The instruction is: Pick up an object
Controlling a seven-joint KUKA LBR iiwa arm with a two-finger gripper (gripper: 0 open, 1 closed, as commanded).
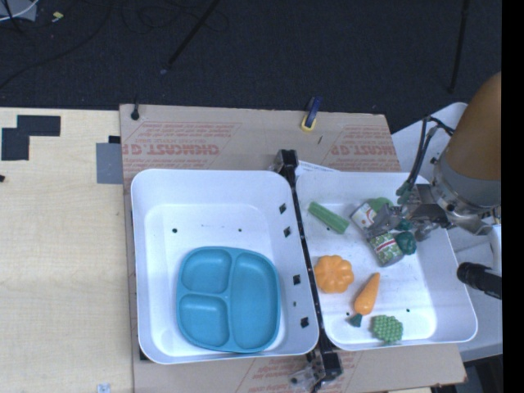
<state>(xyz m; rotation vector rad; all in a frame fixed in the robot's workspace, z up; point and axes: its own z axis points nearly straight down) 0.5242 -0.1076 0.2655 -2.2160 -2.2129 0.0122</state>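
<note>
Reaching in from the right, arm [471, 158] low over right bin [458, 318], fingers' [403, 219] state unclear

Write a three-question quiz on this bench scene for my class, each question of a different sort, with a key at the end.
1. True or false: the blue divided plate lies in the left bin.
2. Multiple choice: which thing lies nearest the right bin's front edge? A. the green stick; B. the green bumpy toy; C. the orange pumpkin.
3. Fill in: the carrot lies between the pumpkin and the ____ toy.

Key
1. True.
2. B.
3. Green bumpy. The gripper hangs over the packets at the bin's back, away from all three.
</note>
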